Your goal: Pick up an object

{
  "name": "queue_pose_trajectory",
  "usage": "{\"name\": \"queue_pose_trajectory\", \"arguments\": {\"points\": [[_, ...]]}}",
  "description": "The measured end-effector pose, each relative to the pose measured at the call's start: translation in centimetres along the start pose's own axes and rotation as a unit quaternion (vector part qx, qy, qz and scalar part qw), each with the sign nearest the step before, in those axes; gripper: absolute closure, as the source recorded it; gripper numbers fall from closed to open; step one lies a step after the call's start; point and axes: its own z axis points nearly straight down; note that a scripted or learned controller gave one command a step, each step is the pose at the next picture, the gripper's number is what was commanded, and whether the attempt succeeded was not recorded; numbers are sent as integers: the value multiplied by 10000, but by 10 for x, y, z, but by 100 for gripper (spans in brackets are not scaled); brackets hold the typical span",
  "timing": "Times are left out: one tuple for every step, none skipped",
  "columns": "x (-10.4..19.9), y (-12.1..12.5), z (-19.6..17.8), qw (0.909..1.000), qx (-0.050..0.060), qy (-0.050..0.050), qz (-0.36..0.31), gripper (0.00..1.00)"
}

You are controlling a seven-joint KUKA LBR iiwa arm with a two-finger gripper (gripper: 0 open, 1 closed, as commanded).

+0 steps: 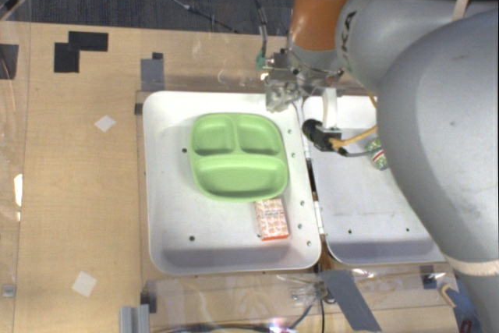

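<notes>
Wooden bench (70, 191) bearing two white bins.
You see a green divided plate (238, 155) and a small patterned box (271, 218) in the left bin (168, 191); pincer (278, 96) above its far rim, state unclear.

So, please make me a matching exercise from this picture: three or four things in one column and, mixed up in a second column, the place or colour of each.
Things:
1. divided plate
2. small box
3. gripper
4. band on the arm

Descriptions:
A. orange
B. green, in the middle of the left bin
C. red and white pattern, beside the plate's near edge
D. over the far right corner of the left bin

Pairs: 1-B, 2-C, 3-D, 4-A
</notes>
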Motion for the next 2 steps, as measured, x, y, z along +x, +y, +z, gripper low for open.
{"name": "queue_pose_trajectory", "arguments": {"points": [[-65,-104,0,10000,4,-3,22,100],[-149,-154,0,10000,3,-6,22,100]]}}
